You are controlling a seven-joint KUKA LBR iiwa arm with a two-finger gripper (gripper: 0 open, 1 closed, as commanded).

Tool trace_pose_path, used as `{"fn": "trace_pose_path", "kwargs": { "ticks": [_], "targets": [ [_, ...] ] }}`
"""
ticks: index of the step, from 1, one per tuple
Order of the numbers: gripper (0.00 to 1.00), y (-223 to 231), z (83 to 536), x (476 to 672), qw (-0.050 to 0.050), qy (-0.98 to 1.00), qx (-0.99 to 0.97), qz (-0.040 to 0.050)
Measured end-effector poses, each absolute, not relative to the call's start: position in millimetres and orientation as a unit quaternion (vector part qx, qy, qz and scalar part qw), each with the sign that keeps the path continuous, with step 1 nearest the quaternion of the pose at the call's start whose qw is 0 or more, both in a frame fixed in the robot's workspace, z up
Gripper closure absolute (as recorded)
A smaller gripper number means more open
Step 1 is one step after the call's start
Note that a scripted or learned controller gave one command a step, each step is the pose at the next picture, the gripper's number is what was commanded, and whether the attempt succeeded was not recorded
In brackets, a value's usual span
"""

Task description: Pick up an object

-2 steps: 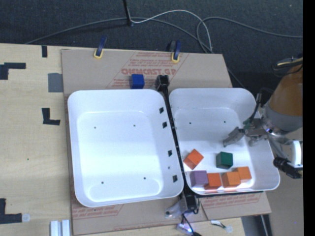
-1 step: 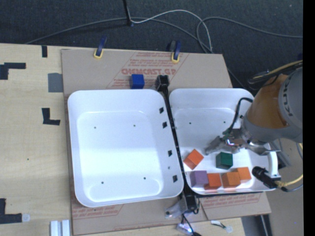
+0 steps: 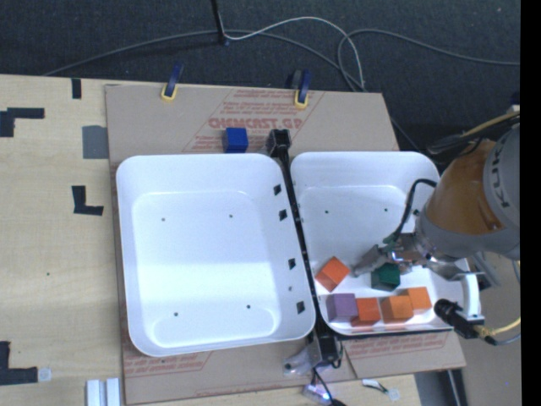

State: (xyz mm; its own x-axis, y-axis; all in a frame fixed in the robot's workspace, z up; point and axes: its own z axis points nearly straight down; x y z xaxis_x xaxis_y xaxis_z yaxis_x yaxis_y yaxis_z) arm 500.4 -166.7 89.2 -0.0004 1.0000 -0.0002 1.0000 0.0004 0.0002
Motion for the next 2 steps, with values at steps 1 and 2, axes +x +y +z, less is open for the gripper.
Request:
{"fn": "trace_pose_path", "kwargs": {
  "ticks": [1, 2],
  "targets": [
    [0.00, -180.9, 89.2, 495.6, 0.000, 0.707, 0.707, 0.0001],
    [0.00, -171.6, 89.2, 487.6, 0.000, 0.707, 0.707, 0.0000]
  ]
}}
